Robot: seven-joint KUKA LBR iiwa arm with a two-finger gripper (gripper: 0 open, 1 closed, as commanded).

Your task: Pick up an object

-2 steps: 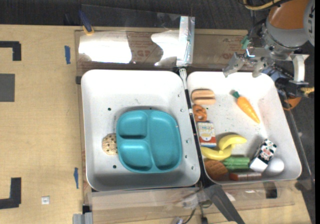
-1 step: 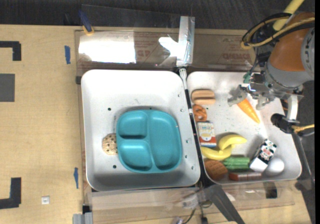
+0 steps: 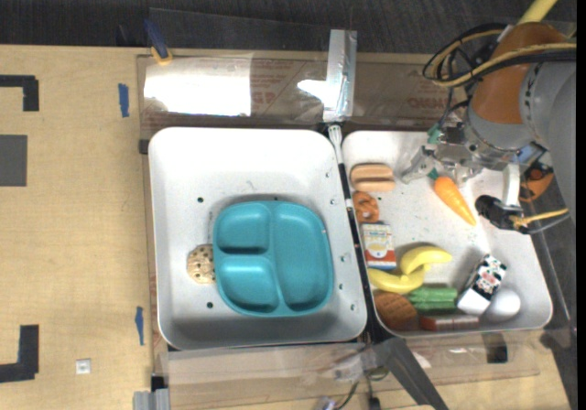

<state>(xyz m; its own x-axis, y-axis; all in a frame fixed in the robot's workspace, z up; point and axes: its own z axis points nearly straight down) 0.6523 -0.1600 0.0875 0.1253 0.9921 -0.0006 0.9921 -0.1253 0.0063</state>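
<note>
Carrot (image 3: 455,199) lies just below the gripper (image 3: 447,164); its grip state cannot be told.

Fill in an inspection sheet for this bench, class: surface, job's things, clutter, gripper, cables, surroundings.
Surface: two white bins, left bin and right bin, side by side.
Job's things: carrot, banana, hot dog, all in the right bin.
Clutter: teal divided plate and cookie in the left bin.
Gripper: gripper low over the right bin's far end, just above the carrot; grip cannot be judged.
Cables: yellow and black cables looped at the wrist.
Surroundings: cardboard with blue tape.
</note>
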